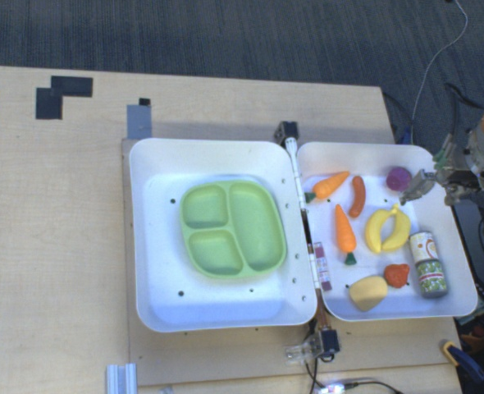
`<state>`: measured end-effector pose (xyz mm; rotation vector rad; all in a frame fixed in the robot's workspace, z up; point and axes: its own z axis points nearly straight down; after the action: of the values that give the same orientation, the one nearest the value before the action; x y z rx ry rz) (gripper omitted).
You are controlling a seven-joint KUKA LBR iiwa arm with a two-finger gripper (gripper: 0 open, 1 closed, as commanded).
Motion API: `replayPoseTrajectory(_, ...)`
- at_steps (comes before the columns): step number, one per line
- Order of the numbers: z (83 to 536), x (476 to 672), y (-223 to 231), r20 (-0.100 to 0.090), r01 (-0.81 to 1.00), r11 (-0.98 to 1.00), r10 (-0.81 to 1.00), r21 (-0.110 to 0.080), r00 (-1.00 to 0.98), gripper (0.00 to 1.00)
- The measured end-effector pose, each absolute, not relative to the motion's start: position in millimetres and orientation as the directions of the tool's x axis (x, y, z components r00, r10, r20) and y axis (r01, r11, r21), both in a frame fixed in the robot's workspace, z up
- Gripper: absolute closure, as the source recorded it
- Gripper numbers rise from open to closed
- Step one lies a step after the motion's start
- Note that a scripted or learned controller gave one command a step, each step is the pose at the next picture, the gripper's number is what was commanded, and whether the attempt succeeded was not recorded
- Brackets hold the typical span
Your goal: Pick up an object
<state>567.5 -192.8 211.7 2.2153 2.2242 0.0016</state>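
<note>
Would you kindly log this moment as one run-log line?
phase: approach | claw: over right bin, beside purple ball | held: nothing seen | green tray: left bin

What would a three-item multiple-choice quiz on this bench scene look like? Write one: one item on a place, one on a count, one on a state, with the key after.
1. Where does the green three-compartment plastic tray sit?
A. In the left white bin
B. In the right white bin
C. On the bare bench

2. How many orange toy carrots lie in the right bin?
A. One
B. Two
C. Four

3. How does the small green-labelled can rest?
A. Lying on its side on the bin floor
B. Stacked on the yellow toy banana
C. Inside the tray

Key:
1 A: the tray rests in the middle of the left bin.
2 B: one carrot lies near the top, another below it.
3 A: its length runs along the floor, right of the banana.

The claw hovers at the right bin's edge, beside the purple round toy.
</note>
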Motion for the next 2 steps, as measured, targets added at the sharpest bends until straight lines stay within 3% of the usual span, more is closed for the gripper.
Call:
replayPoseTrajectory(1,86,592.9,-171,-0.001,1.0,0.006,1.0,0.007,-0.006,0.0)
replayPoseTrajectory(2,98,594.6,-171,-0.002,1.0,0.007,1.0,0.012,-0.007,1.0)
